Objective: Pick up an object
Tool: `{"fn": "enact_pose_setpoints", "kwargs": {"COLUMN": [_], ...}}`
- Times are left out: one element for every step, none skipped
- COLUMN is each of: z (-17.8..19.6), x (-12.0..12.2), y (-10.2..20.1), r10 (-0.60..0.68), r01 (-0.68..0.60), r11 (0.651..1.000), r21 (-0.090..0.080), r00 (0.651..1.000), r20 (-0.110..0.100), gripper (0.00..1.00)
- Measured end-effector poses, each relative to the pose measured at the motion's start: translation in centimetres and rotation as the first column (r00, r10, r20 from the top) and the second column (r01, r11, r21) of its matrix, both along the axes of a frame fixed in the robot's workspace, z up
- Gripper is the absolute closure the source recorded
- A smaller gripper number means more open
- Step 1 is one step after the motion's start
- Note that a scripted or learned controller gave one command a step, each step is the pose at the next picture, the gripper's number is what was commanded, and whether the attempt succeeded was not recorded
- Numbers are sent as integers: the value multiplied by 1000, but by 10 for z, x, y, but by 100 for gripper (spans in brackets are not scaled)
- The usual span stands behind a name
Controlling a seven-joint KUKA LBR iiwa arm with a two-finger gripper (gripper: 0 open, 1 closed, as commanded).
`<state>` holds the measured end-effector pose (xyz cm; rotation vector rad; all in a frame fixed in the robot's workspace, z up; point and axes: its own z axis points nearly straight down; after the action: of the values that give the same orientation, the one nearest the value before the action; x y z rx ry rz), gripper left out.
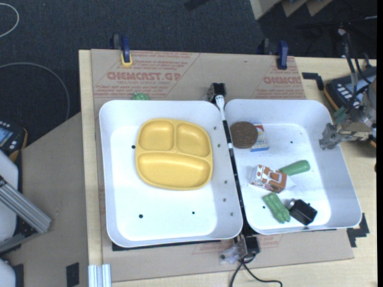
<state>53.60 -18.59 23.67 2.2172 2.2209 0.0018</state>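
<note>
The right bin (335, 178) holds several small objects. A brown round disc (243, 134) lies at its back left, on a white card (261, 141). An orange and white packet (267, 178) sits mid-bin, with a green cylinder (295, 168) just to its right. Near the front lie a ridged green piece (276, 208) and a black block (303, 212). My gripper (331, 137) appears as a grey shape at the bin's right rim, apart from all the objects, with nothing seen in it.
A yellow divided plate (175, 153) lies in the left bin (161, 220). A black strip (227, 148) runs between the bins. Cables and a black-yellow device (344, 91) crowd the bench right of the bins. Blue clamps (125, 45) grip the back edge.
</note>
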Motion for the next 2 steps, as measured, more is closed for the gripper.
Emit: {"fn": "enact_pose_setpoints", "kwargs": {"z": [152,266], "x": [-57,-56], "y": [35,22], "r10": [3,-1], "r01": [-3,1], "r11": [1000,1000], "r21": [-1,-5], "r00": [1000,1000], "r20": [12,14], "gripper": [100,100]}}
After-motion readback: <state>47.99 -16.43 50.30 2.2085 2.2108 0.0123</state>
